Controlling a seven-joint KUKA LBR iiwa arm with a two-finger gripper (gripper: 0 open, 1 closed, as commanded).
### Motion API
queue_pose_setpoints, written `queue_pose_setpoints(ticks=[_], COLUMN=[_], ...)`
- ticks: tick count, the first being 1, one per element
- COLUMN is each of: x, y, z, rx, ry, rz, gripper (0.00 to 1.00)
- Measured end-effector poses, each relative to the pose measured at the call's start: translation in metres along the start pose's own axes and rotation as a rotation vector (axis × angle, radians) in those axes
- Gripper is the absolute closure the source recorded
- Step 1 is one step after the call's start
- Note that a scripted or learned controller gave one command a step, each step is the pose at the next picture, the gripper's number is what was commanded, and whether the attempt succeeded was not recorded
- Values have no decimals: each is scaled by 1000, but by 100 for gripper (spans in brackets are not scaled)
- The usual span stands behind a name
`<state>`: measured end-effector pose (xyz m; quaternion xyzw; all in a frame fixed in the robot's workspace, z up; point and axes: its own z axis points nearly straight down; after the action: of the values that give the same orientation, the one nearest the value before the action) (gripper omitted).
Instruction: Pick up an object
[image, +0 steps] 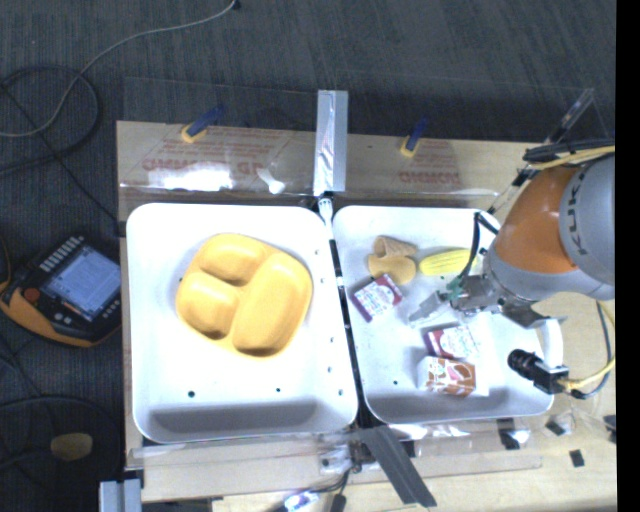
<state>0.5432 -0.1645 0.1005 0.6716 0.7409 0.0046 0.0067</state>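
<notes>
Nearest camera: red-white packet (449, 375) in right bin (400, 405) — another packet (455, 342) just beyond it, directly near-side of the gripper (432, 306). Jaws look apart, clamping nothing — short drop toward the near edge.

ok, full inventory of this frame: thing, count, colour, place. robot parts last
bins: 2, white, side by side on bench
bread-like lump: 1, yellow, left bin
tan piece: 1, right bin, top
corn-like piece: 1, yellow, right bin, top
packets: 3, red-white, right bin
pendant: 1, orange-black, floor at left
clips: 2, blue-yellow, back of bench
arm: 1, grey-orange, from right
gripper: 1, over right bin, nothing seen between fingers
</notes>
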Motion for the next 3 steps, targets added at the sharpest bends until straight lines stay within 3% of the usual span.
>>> queue_pose_setpoints(ticks=[1,2,3], x=[-12,28,42], y=[95,10,100], z=[13,10,12], rx=[7,7,5], ry=[-3,0,-3], rz=[111,16,114], gripper=[0,0,0])
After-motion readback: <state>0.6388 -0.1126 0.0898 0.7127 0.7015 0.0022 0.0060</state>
